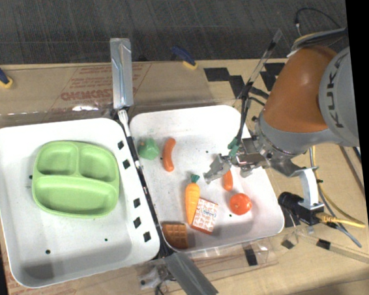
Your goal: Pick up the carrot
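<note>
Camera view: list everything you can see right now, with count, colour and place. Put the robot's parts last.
Shallow white plastic bins: 2, white, side by side on the bench.
Green divided plastic plate: 1, light green, in the left bin.
Orange toy carrot with green top: 1, orange, middle of the right bin.
Small green toy vegetable: 1, green, right bin's upper left.
Orange toy sausage: 1, orange-red, beside the green toy.
Small patterned box: 1, red and white, touching the carrot's lower right.
Brown waffle-like toy: 1, brown, right bin's lower left.
Round orange-red toy: 1, right bin's lower right.
Small orange piece: 1, just below the gripper.
Gripper: 1, grey metal, over the right bin.
Arm: 1, grey and orange, entering from the right.
</note>
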You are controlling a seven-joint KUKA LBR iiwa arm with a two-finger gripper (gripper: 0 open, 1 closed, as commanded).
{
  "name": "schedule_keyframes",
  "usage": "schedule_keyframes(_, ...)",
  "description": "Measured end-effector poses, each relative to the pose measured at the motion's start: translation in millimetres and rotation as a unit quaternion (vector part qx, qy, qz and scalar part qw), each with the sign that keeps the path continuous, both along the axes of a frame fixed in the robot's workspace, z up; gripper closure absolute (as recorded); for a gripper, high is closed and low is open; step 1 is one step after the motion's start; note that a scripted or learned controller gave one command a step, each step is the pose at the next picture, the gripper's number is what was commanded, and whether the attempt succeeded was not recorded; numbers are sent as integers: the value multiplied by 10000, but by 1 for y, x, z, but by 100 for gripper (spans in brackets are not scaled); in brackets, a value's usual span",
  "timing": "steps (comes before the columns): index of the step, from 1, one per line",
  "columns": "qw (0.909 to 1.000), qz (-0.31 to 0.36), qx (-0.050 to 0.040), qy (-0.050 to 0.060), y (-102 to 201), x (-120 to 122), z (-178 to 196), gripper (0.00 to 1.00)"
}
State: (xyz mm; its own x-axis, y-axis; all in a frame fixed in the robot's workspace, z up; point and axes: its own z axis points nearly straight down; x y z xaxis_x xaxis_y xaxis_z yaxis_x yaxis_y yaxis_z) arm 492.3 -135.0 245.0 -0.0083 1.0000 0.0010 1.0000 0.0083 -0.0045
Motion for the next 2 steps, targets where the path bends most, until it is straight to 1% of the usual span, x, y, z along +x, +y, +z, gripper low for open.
schedule_keyframes(1, 9790, 2037, 11, -14, -30, 7, -153, 0)
schedule_keyframes(2, 9920, 1263, -3, -16, 11, 145, -153, 0)
